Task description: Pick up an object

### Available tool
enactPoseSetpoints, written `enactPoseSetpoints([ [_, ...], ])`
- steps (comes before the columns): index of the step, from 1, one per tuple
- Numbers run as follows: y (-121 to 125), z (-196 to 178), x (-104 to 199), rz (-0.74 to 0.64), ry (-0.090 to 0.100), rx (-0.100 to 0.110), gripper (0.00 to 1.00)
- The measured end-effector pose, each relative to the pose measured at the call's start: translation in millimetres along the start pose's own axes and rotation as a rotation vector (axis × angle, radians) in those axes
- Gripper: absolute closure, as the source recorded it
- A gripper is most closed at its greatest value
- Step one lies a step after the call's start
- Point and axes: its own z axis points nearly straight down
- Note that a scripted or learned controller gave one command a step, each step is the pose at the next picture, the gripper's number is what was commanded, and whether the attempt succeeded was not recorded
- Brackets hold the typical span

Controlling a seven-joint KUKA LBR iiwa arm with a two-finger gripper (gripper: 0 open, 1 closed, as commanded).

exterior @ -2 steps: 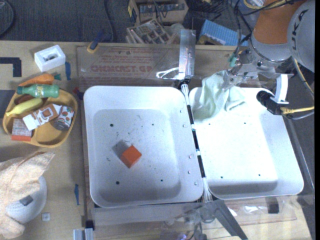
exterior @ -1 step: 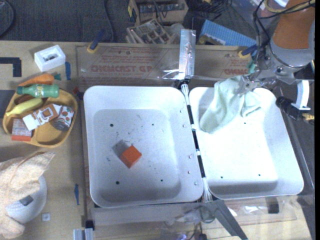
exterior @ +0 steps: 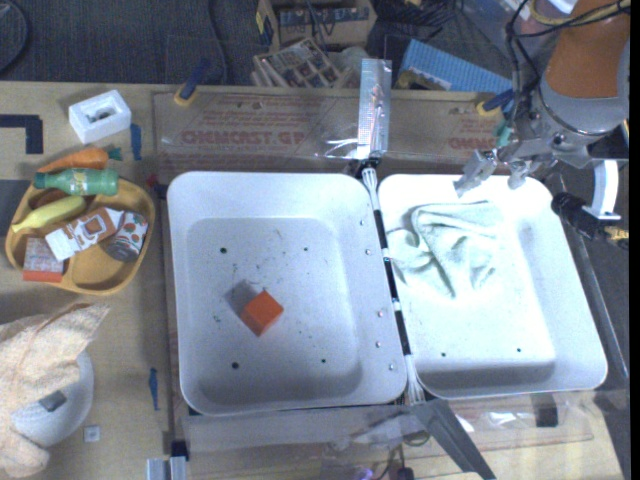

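An orange block (exterior: 263,312) lies in the left bin (exterior: 200,208), a little left of its middle. A crumpled pale green cloth (exterior: 450,243) lies in the upper half of the right bin (exterior: 570,348). My gripper (exterior: 493,171) hangs over the far edge of the right bin, just above and to the right of the cloth. Its two fingers stand apart with nothing between them. The arm with its orange band (exterior: 590,48) comes in from the upper right.
A wooden bowl (exterior: 90,278) of toy food sits left of the bins. A white box (exterior: 100,116) stands behind it. A beige cloth (exterior: 50,368) lies at the lower left. A clear plastic board (exterior: 300,133) runs behind the bins.
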Motion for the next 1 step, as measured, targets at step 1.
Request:
enactPoseSetpoints([
  [1,-42.1,94.3,-29.5,-0.116,0.000,-0.002,0.00],
])
